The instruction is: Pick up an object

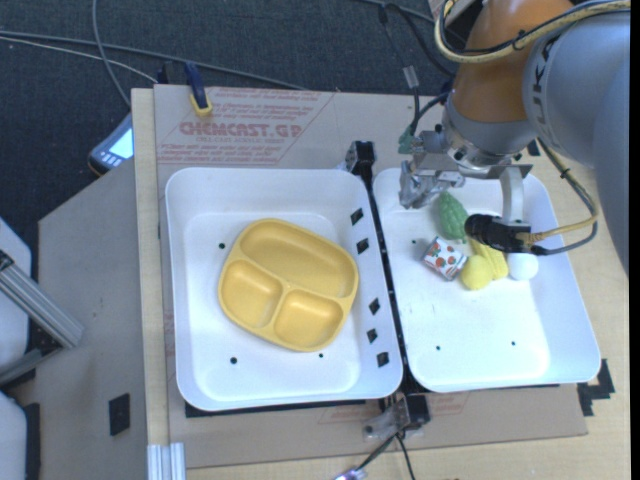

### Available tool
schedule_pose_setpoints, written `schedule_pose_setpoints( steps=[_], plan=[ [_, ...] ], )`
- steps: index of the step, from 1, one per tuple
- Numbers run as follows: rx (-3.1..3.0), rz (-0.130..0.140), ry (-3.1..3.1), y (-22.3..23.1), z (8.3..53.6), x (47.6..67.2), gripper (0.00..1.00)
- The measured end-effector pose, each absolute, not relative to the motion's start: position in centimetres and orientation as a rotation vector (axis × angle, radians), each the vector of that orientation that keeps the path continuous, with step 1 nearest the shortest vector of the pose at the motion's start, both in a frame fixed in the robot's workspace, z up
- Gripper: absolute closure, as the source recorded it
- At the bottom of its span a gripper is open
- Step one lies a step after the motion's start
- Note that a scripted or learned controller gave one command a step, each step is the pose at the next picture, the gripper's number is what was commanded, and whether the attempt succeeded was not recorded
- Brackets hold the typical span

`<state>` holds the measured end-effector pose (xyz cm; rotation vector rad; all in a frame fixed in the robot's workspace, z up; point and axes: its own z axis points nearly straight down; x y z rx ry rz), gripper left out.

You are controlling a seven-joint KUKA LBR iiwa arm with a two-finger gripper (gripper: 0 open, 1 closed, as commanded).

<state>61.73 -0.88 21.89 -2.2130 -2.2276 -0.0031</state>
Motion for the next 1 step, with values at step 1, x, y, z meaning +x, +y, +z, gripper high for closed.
schedule_pose_setpoints(
  steps=[1],
  plan=[
    [-2.214, -0.006, -2.229, 4.41, 23.08, 63.15, 1.00]
  ],
)
